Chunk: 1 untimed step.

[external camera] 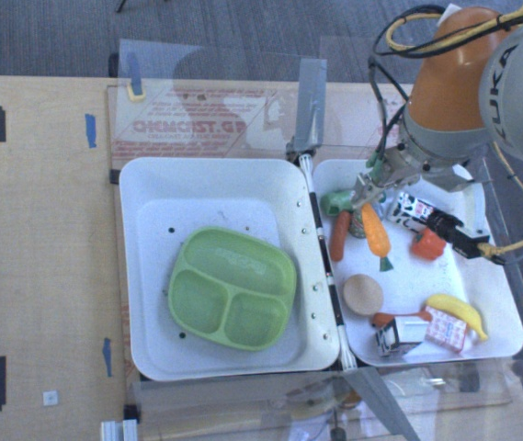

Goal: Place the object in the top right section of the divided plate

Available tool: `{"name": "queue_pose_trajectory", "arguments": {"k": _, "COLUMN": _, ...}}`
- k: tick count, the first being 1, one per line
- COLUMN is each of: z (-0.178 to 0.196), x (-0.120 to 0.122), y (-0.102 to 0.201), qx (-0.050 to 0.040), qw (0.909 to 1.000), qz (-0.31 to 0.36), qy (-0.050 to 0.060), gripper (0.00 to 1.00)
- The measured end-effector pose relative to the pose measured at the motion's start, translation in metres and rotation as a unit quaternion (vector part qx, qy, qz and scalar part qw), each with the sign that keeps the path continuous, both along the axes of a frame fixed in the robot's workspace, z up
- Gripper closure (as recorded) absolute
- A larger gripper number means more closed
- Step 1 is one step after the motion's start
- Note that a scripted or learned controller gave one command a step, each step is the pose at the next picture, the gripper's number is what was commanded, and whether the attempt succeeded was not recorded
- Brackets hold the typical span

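Note:
A green divided plate (233, 288) lies in the left bin (151, 200), with one long section along its upper side and two smaller ones below. My gripper (369, 196) hangs over the upper left part of the right bin (500, 292). It is right at the top end of an orange toy carrot (376, 232), which lies pointing down and to the right. A green toy (339, 200) lies just to the gripper's left. The wrist hides how the gripper meets the carrot.
Also in the right bin are a red-orange sausage-shaped toy (338, 237), a beige egg (363, 294), a red block (429, 244), a black-and-white carton (414, 209), a banana (459, 312), a pink packet (445, 329) and a small grey item (392, 336).

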<state>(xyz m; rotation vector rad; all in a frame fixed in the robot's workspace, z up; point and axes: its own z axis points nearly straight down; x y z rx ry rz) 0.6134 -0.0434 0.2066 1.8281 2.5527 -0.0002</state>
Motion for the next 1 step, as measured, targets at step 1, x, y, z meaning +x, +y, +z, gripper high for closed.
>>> {"name": "queue_pose_trajectory", "arguments": {"k": 1, "z": 0.0086, "x": 0.0028, "y": 0.0681, "qx": 0.0003, "qw": 0.9988, "qz": 0.048, "qy": -0.001, "gripper": 1.00}}
